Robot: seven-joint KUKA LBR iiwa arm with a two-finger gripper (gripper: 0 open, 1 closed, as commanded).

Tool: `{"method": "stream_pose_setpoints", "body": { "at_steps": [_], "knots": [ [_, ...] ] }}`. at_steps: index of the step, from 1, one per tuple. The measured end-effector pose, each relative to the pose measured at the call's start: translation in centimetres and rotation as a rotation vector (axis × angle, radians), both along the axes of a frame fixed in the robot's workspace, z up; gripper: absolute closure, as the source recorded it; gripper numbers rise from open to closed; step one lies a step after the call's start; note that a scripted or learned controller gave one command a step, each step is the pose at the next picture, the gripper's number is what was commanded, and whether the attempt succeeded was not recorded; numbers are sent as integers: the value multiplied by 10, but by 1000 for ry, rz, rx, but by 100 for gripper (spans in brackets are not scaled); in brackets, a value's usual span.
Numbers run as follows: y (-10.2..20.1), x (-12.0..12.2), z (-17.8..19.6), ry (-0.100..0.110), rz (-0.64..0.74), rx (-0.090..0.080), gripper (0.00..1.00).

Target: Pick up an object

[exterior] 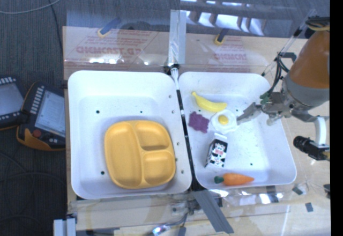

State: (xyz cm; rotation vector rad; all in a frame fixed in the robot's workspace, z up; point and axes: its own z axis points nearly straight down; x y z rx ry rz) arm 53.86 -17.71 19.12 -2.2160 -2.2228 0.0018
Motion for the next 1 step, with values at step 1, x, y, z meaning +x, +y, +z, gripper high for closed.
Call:
{"method": "stream_pose_setpoints", "body": {
  "at_steps": [1],
  "knots": [
    [53, -11, -99, -6, 40, -2, 0]
  ]
}}
